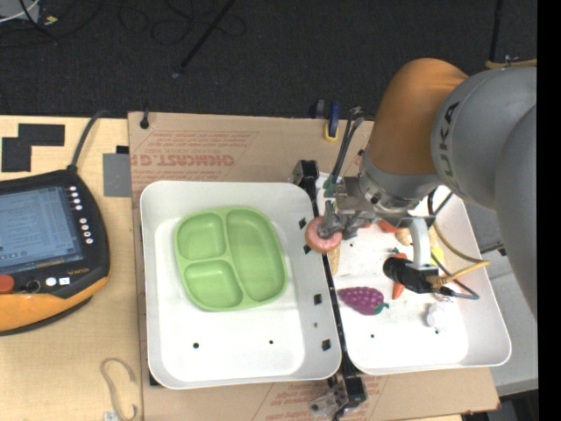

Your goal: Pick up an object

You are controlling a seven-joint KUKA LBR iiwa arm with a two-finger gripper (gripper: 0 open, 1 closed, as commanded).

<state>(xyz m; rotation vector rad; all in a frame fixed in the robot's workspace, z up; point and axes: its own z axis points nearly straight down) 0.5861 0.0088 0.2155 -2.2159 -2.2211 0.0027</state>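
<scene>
Apparently mid-pick: claw [330, 228] at left edge of right shallow white bin [473, 345], clenched on pink ring-shaped toy doughnut [321, 238] near divide between bins. Doughnut looks lifted off floor, though height hard to judge. Purple toy grape bunch [361, 299] and small orange pieces lie in right bin. Green three-compartment plastic tray [232, 257] sits in left white bin [166, 349]. Left: raise clear, hold grip.

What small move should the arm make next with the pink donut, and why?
Probably lift a little, straight up. The gripper sits right at the pink donut, over the wall between the left bin and right bin. A small rise would show whether the donut follows.
</scene>
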